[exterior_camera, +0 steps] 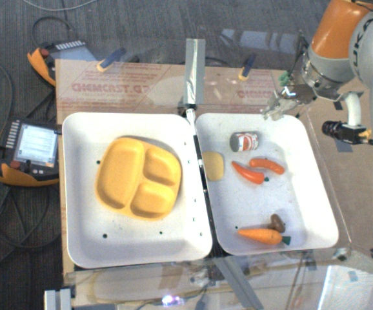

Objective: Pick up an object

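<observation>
A small red and white tin can (pixel 244 141) is seen lying on its side in the far part of the right white bin (pixel 315 192), well apart from the two-finger gripper (pixel 278 107), which hangs over the bin's far rim; its fingers appear spread with nothing between them. Two red peppers (pixel 257 169) lie just beside the can, an orange carrot (pixel 262 236) nearer. A yellow sectioned tray (pixel 139 177) rests in the left white bin (pixel 77 237).

Beside the small can (pixel 244 141) lying on its side, two orange chili peppers (pixel 257 169) lie below it. A carrot (pixel 262 236) rests farther below, touching a brown lump (pixel 277 223). A tan disc (pixel 213 166) lies lower left of the can
</observation>
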